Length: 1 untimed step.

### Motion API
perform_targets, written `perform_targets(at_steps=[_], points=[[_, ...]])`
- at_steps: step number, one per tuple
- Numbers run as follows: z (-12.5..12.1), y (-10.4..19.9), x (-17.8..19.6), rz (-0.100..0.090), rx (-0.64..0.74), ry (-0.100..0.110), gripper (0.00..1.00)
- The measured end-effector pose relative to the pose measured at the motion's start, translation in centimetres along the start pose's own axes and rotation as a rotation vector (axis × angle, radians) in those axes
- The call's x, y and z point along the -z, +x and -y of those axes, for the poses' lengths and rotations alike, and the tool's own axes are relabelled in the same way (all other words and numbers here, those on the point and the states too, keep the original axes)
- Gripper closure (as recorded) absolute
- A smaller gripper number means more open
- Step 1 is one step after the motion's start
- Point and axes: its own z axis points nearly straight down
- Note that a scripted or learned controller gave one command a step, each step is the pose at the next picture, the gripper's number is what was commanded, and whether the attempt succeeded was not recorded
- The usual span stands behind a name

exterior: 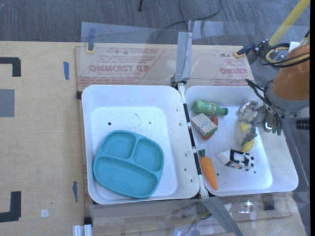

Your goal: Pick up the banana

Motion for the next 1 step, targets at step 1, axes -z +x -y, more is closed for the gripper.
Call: perform_targets(at_steps=[1], points=[[0.08, -0.31, 1.35, 0.012, -0.005, -0.004, 1.00]])
